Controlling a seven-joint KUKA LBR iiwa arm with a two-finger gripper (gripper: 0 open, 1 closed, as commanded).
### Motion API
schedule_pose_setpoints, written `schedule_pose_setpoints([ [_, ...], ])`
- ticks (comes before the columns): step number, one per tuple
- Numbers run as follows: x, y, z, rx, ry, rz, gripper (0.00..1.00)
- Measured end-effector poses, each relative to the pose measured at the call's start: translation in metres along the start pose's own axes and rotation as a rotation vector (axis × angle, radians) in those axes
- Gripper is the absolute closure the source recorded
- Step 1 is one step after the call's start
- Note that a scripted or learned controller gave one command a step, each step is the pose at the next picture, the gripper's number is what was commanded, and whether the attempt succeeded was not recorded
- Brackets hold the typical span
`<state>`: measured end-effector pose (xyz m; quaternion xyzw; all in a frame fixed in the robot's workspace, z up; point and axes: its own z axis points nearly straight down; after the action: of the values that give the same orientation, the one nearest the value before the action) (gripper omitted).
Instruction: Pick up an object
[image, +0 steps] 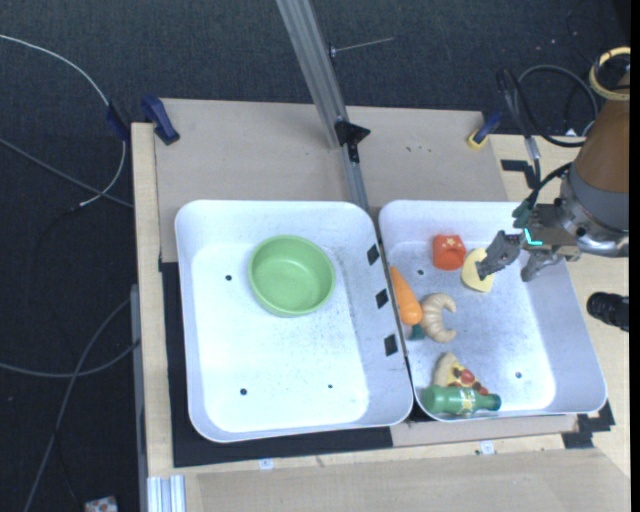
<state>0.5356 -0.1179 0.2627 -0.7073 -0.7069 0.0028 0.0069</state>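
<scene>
Green bottle (458, 402) lying well below the fingers (497, 262), croissant (438, 315) and carrot (404, 296) between. Gripper (508, 262) poised in right bin (560, 340), fingers spread astride a pale yellow piece (479, 277), red block (448, 251) just beside. Best to centre, lower fully, then close.

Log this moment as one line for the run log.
claw: over right bin, at yellow piece | hold: unclear | left bin: green bowl | task: pick pending
</scene>
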Motion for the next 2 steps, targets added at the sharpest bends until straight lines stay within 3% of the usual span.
schedule_pose_setpoints([
  [1, 0.0, 0.001, -0.003, -0.006, 0.0, 0.0, 0.0],
  [2, 0.009, -0.004, 0.056, 0.004, 0.001, 0.0, 0.0],
])
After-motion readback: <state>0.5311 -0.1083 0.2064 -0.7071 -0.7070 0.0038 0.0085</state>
